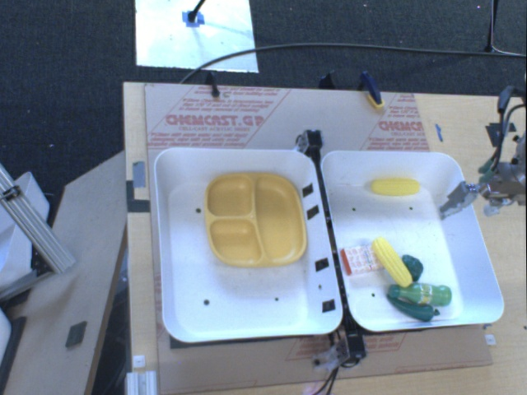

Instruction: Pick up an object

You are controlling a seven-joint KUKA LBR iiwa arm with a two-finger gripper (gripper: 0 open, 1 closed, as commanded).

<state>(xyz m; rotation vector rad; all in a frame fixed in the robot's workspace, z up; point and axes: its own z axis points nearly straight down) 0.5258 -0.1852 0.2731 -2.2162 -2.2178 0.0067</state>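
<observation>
The right bin (pixel 461 245) holds a yellow oblong piece (pixel 394 188) near its far wall. A yellow corn cob (pixel 390 262) lies toward the near side, with a small red-and-white packet (pixel 359 259) just left of it. A dark green piece (pixel 412 266) touches the cob on the right. A green bottle-like toy (pixel 425 294) and a dark green pepper-like piece (pixel 412 309) lie by the near wall. My gripper (pixel 458 199) hangs over the bin's right rim, apart from every object, with nothing seen in it.
The left bin (pixel 181 245) holds a yellow divided plate (pixel 254 220). A black strip with clips (pixel 323 237) joins the two bins. A cable runs over the board behind them. A metal frame (pixel 33 229) stands at the far left.
</observation>
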